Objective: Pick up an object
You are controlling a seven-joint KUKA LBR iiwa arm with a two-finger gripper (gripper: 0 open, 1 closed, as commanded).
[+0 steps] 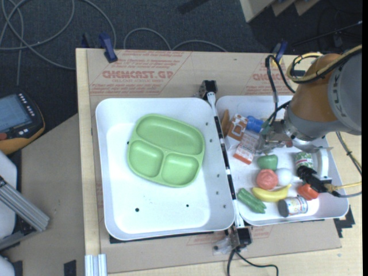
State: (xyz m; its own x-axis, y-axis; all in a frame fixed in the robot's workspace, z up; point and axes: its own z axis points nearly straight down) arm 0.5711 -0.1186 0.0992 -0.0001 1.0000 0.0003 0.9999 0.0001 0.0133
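The gripper [269, 144] is low in the right bin [339, 209], at right of frame, over small toys; if it is open or closed, I cannot tell. The left bin [109, 154] has a green plate [165, 150].

The right bin [339, 210] holds a jumble of small toy foods: a red tomato [267, 179] touching a yellow banana [272, 194], a white egg [284, 177] just beside them, and a green pepper [267, 161] above. A dark green pod [251, 200] lies near the bin's front left, a small jar [293, 206] on its side at the front, and red-and-white packets [245, 149] toward the back left.
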